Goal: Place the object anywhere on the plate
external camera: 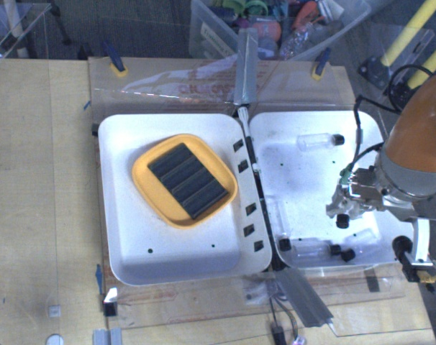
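Camera view. Wooden table [38, 192] carries two shallow white bins side by side; a clear tub of mixed coloured items [275, 9] stands behind them. Left bin [124, 250] holds a yellow plate [150, 185], rounded-square, with a dark ribbed slab [188, 180] lying across its middle. Right bin [290, 178] holds the loose pieces: a clear vial with a dark cap [317, 141] near its far wall, and another clear vial [308, 249] with a small dark piece [340, 251] just beside it near the front wall.

Arm enters from the right, orange band above the wrist. The tool [345, 205] sits low over the right half of the right bin. Whether it is apart or together cannot be told: the wrist hardware masks it. A small dark knob shows at its lower end; whether that belongs to the tool or is a picked item is unclear. Nothing can be confirmed as held.

Risks, as judged:
- Clear vials are smooth and round; a pinch off centre would likely roll or squirt one away.
- The front vial lies close to the bin wall, leaving little room on that side.
- Transfer must clear the raised divider [247, 185] between the bins; a low carry could knock the load off.
- The ribbed slab covers much of the plate; a round item set on it may roll off onto the bin floor.
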Controlling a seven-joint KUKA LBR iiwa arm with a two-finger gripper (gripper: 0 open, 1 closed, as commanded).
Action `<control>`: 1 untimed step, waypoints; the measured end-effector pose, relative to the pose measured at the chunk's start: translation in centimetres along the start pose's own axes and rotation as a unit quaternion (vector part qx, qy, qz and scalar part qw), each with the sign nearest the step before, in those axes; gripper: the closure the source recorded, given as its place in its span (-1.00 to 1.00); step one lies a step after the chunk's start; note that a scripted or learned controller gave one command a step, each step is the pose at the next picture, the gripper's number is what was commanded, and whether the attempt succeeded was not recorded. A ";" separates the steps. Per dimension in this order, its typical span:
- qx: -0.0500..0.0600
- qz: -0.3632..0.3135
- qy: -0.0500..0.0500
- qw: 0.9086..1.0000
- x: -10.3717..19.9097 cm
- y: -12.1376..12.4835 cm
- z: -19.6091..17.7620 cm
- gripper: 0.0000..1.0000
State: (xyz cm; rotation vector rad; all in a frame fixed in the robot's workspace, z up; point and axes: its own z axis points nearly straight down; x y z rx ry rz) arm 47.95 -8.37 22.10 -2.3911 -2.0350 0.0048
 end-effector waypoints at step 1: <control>0.000 0.000 0.000 1.000 0.0 0.0 0.0 -1.00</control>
